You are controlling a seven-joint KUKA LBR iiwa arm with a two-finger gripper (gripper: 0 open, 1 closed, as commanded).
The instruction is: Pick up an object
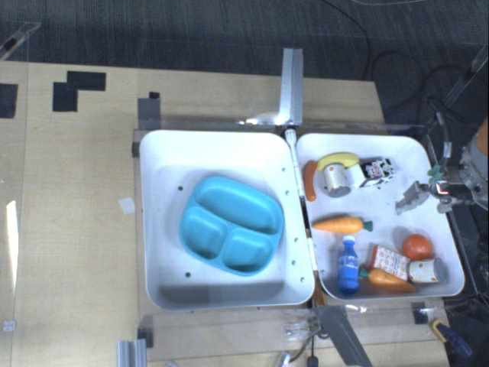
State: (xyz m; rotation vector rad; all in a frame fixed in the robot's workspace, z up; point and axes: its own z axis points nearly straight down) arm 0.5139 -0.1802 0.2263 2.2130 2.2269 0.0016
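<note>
The right bin point(382, 139) holds several items. A yellow banana point(338, 160) lies at the back beside a silver can point(336, 180) and a small black-and-white object point(377, 170). A red sausage-shaped piece point(309, 180) lies along the left wall. An orange carrot point(338, 224) is in the middle. At the front are a blue bottle point(348, 264), a red-and-white carton point(390, 261), a second carrot point(388, 280) and a red tomato point(417, 246). My gripper point(419, 193) hangs over the bin's right side, above the tomato, with nothing seen in it.
The left bin point(164, 205) holds a blue divided plate point(231, 224). A metal post point(292, 82) rises behind the wall between the bins. Cables lie on the dark floor at the back right. The wooden bench point(69, 228) spreads to the left.
</note>
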